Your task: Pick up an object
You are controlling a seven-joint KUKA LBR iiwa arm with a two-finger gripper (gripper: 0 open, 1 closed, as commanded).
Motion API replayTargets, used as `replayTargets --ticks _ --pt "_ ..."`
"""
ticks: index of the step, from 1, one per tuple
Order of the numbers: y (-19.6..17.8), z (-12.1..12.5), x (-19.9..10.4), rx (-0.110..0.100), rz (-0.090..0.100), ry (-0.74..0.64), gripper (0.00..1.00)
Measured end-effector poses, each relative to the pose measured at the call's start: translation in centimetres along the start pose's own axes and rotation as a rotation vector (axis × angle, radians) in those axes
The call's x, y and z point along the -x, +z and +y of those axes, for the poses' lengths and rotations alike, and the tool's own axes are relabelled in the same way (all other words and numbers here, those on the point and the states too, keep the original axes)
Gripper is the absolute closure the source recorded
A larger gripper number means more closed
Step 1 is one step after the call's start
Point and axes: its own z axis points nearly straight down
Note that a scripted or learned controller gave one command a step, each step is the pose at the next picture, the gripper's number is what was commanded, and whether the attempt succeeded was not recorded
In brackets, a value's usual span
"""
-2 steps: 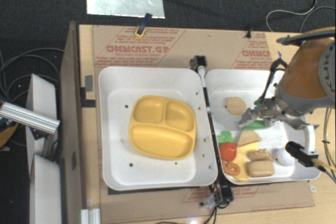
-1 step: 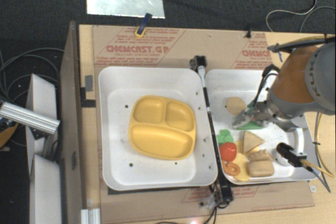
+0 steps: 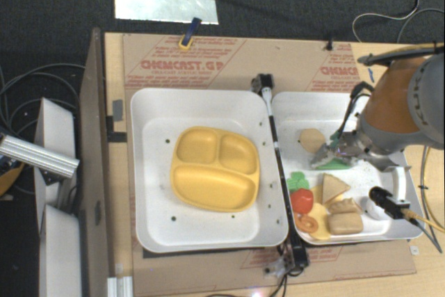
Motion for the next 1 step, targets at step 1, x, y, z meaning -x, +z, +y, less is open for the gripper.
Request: replayTargets --ticks 1 --pt "-9.56 3.74 -6.27 0.009 0.001 -0.010 1.00"
